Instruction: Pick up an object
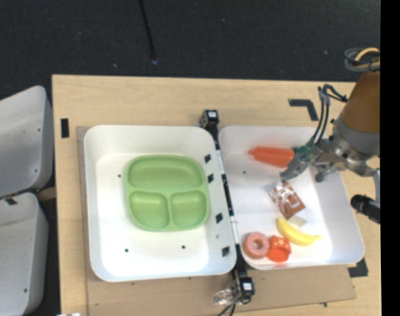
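Note:
The right bin (331, 242) holds an orange carrot (271, 155) at the back, a brown and white packet (288, 201) in the middle, and a yellow banana (297, 233) toward the front. A pink donut (256, 244) and a red pepper (279, 249) lie at the front. My gripper (306, 172) hangs over the bin's back right part, just right of the carrot and above the packet. It is open, with one finger (292, 170) close to the carrot's tip and nothing between the fingers.
The left bin (108, 242) bears a green divided plate (167, 191). A ridge with black clips (221, 196) separates the two bins. The arm's orange band (363, 104) stands at the right over the bench edge.

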`<state>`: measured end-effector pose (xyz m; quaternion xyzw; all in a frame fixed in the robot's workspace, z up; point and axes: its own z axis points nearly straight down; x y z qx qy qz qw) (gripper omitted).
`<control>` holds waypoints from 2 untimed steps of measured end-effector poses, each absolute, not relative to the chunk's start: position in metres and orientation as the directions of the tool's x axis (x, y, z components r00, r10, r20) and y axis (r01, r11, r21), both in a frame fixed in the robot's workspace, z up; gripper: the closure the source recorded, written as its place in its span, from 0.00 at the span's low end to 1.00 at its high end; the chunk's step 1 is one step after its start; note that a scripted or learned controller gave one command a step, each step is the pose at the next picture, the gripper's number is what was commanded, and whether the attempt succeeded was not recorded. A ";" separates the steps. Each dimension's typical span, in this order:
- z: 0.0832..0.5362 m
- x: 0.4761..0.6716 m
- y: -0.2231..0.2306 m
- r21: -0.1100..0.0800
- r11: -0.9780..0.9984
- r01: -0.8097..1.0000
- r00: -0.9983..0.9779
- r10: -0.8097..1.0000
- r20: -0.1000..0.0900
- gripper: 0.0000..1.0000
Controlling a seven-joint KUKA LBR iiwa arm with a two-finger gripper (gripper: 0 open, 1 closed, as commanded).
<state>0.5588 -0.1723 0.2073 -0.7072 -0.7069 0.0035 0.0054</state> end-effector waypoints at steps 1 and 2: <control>0.213 0.561 -0.172 -0.002 0.002 1.000 -0.002 1.000 0.000 0.00; 0.155 0.560 -0.163 -0.007 0.001 1.000 -0.001 1.000 0.001 0.00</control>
